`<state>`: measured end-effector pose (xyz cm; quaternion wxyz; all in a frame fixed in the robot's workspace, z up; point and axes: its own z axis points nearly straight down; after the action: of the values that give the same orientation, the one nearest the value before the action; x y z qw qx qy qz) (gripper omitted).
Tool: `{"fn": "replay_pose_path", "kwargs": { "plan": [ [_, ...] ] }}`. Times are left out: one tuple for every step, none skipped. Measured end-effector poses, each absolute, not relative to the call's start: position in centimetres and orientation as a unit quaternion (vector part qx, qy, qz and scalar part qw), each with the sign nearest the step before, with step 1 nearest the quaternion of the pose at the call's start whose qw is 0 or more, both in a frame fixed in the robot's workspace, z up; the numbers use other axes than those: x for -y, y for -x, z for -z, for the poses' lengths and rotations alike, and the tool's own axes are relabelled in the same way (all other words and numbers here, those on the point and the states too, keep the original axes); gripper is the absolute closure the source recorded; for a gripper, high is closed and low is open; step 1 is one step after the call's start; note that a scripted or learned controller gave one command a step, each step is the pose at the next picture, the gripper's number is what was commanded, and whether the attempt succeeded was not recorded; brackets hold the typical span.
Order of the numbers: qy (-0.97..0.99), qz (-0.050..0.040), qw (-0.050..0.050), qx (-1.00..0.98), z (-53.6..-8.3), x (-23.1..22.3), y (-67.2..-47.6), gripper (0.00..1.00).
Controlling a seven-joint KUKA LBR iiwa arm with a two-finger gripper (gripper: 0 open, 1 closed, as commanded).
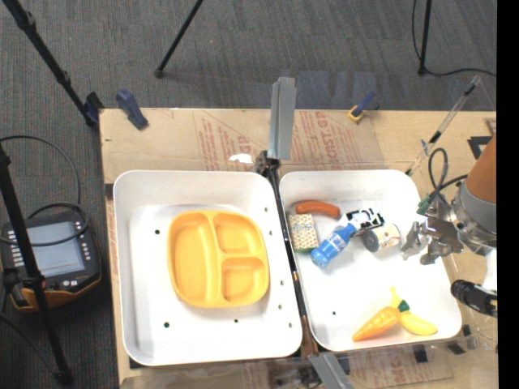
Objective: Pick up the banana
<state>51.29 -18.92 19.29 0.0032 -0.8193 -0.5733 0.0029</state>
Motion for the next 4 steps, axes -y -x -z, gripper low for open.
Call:
{"fn": "replay_pose_path", "kwargs": {
  "plan": [
    [0.819,-0.0031,0.004,0.573,-19.3,18.9,-51.3,0.00],
    [0.729,-0.0016,0.004,0.685,-8.3,19.3,-47.5,0.00],
    [0.678,-0.0015,0.005,0.735,-8.3,16.2,-47.5,0.00],
    [0.679,-0.0025,0.009,0.734,-8.9,16.1,-47.4,1.00]
  ]
}}
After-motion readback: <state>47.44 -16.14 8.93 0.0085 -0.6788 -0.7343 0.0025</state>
